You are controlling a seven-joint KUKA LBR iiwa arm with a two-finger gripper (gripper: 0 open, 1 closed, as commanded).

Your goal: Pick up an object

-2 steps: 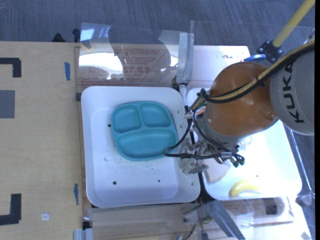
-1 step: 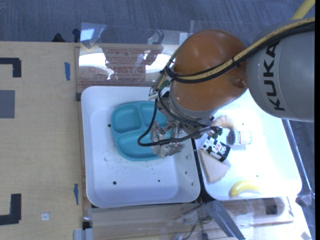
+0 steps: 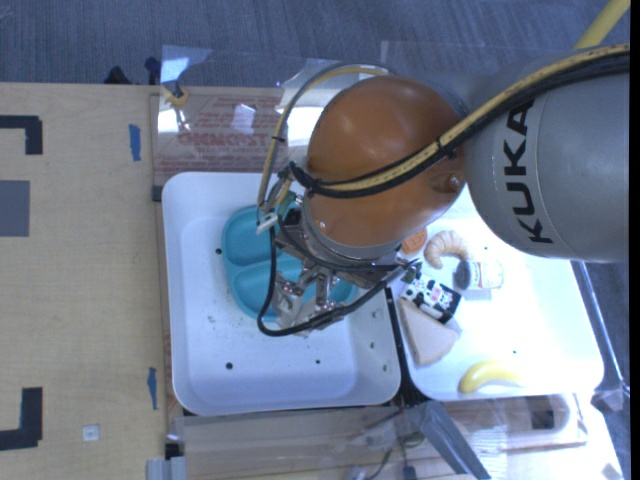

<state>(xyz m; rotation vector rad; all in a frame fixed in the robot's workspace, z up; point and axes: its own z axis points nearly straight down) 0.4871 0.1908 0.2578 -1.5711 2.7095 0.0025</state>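
My gripper (image 3: 300, 303) hangs low over the left bin (image 3: 200, 348), under the arm's big orange wrist (image 3: 385, 158). Its metal fingers sit at the right edge of a light blue, rounded plastic object (image 3: 245, 253) that lies in the middle of that bin. The wrist hides much of the blue object. In the right bin (image 3: 560, 358) lie a yellow banana (image 3: 490, 375), a tan wedge (image 3: 432, 336), a small black and white item (image 3: 432, 296), a pale curled piece (image 3: 447, 245) and a white item with a dark end (image 3: 478, 273).
A wooden bench top (image 3: 75, 268) with black marks and blue tape lies left of the bins. A clear plastic sheet (image 3: 215, 128) lies behind the left bin. Yellow and black cables (image 3: 520, 88) run over the arm.
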